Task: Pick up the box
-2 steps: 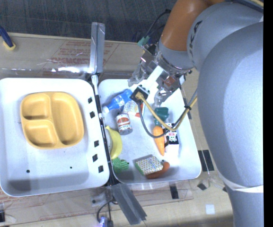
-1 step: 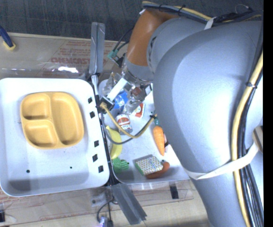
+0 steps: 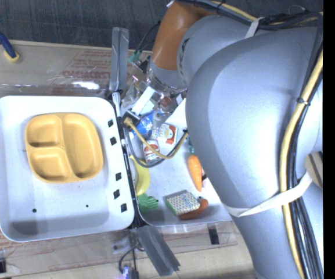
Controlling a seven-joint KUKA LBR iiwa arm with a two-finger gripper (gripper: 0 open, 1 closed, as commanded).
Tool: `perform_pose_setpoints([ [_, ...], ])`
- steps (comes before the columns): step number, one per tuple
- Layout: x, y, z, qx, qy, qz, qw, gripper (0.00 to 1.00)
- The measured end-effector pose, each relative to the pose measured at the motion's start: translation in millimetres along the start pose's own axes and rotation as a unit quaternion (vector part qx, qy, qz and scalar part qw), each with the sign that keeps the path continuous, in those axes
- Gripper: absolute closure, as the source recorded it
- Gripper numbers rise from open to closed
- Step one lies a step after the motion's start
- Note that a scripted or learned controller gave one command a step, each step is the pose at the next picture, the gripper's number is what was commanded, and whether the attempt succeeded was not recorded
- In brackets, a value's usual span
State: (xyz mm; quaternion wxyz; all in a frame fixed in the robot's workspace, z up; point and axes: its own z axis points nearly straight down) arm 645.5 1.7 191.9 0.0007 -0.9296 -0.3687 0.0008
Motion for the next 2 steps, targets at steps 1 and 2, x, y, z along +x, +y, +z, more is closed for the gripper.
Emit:
perform_pose_setpoints([
  [1, 40.0, -42.8, 62.1, -0.009, -0.004, -0.023, 0.9997, 0.0],
  [2, 38.3, -51.3, 70.7, -0.017, -0.006, -0.06, 0.998, 0.0],
])
